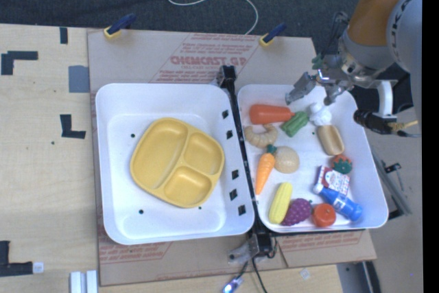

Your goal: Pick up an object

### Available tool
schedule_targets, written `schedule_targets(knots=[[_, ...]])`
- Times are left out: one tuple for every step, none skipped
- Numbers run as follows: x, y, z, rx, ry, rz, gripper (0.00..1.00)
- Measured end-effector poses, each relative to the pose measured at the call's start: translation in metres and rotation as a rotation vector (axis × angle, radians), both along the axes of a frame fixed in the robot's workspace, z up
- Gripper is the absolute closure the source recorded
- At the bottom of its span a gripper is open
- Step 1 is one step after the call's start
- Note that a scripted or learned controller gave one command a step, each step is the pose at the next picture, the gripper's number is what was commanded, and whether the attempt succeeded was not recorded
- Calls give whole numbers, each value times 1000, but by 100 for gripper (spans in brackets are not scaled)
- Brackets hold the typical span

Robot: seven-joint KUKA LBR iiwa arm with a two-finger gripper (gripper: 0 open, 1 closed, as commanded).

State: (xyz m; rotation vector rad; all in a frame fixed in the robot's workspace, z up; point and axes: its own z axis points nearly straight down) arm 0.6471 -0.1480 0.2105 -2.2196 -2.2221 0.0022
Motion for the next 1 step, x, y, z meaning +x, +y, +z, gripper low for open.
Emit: schedule_targets(knots=[[-48, 85, 33, 3, 2, 6, 0]])
